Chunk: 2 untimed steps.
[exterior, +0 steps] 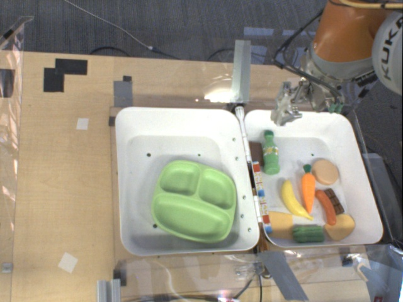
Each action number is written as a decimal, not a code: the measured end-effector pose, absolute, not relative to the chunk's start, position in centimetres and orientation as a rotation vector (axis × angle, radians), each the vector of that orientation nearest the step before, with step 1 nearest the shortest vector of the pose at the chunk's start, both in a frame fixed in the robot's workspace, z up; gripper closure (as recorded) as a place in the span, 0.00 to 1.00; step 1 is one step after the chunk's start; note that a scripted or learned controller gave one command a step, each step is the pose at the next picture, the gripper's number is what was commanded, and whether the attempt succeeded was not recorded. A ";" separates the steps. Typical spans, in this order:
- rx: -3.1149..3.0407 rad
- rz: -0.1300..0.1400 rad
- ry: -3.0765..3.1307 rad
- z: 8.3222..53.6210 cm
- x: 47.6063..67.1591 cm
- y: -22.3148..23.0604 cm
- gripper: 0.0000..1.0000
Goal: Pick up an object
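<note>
The right bin holds several toy foods: a green bottle, a yellow banana, an orange carrot, a round tan disc, a red sausage, a yellow wedge, a dark green pickle and a tan chunk. My gripper hangs over the far left corner of this bin, above and behind the bottle. It is open, with nothing between its fingers.
The left bin holds a green divided plate. A metal post stands behind the seam between the bins. A strip of labels runs along that seam. Wooden benchtop lies to the left.
</note>
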<state>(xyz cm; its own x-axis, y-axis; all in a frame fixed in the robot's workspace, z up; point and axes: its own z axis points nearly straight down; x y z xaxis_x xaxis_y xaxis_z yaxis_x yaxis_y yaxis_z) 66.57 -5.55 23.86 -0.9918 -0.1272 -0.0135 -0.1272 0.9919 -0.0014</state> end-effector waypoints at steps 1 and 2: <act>-0.199 -0.001 3.112 25.2 66.8 -5.5 1.00; -0.510 -0.004 3.087 28.3 67.1 -7.5 1.00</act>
<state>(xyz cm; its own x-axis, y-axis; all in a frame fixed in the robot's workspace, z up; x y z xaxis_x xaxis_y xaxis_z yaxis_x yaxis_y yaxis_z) 67.07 -7.51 28.31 -0.9467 -0.3218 -0.0124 -0.3218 0.9468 -0.0045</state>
